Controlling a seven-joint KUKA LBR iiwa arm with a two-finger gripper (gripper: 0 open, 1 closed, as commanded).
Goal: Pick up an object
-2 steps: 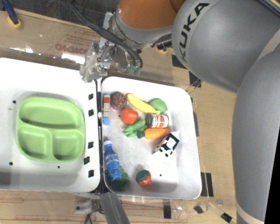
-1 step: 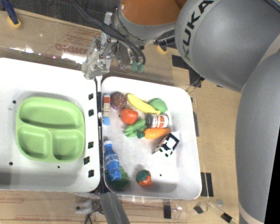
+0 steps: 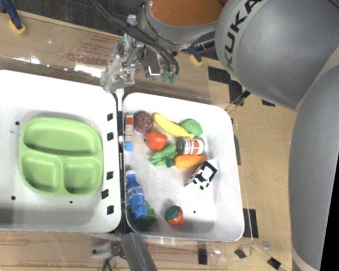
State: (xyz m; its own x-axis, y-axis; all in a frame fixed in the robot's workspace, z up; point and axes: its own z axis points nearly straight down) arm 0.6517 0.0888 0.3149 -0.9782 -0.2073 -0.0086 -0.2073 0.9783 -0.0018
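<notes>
Grey jaws (image 3: 120, 73) hover beyond the right bin (image 3: 227, 193)'s far rim, their spread unreadable; descending there, they'd strike rim, missing the banana (image 3: 170, 125).

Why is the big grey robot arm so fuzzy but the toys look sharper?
In the camera view, the grey KUKA arm sits close to the lens, so it blurs; the yellow plastic banana lies farther down in the right white bin and looks sharper. The green divided tray shows soft glare.
</notes>
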